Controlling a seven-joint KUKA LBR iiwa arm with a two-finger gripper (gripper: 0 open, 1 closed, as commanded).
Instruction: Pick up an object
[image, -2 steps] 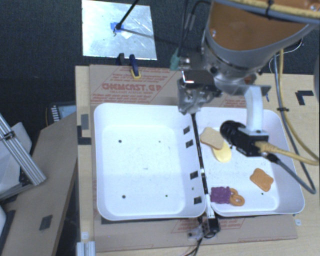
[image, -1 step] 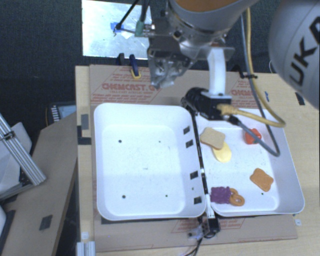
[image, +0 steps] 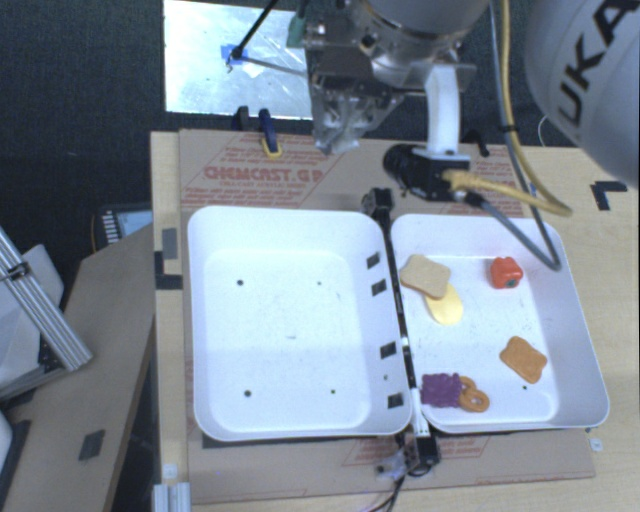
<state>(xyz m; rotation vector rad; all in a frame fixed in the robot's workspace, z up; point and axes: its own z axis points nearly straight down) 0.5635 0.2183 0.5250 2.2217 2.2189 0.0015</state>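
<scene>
My gripper (image: 335, 135) hangs high above the back edge of the bench, over the far rim of the left bin (image: 200, 300), with nothing visible between its fingers. The right bin (image: 585, 345) holds a tan bread slice (image: 425, 276) lying on a pale yellow piece (image: 446, 306), a small red pepper (image: 506, 272), an orange-brown cracker-like piece (image: 523, 359), a purple grape bunch (image: 441, 389) and a small orange pretzel (image: 472, 401). All of them lie well in front of and to the right of the gripper.
A black divider strip with clips (image: 392, 300) runs between the two bins. A yellow cable and a grey hose (image: 520, 205) trail over the back of the right bin. Blue clamps (image: 268, 128) sit at the bench's back edge.
</scene>
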